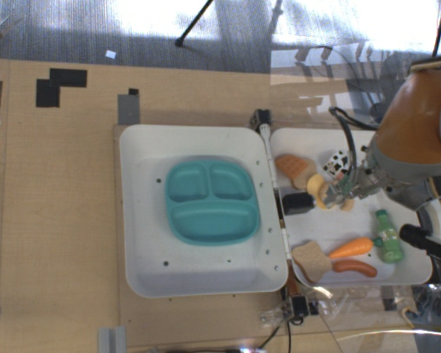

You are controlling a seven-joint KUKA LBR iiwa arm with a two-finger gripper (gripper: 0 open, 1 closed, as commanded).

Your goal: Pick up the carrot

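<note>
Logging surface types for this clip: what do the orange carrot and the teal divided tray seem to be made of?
The orange carrot looks like smooth moulded plastic, a toy: uniform colour, slight sheen. The teal divided tray looks like matte plastic or silicone; its soft rounded compartment edges leave that open.

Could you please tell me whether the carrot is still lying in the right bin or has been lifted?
Still lying in the right bin. The carrot rests flat on its floor between bread slice and green bottle, apart from the tool.

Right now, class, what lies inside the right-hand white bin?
The right bin holds a carrot, a sausage, a bread slice, a green bottle, a croissant and a black block. The arm covers its far right corner.
</note>
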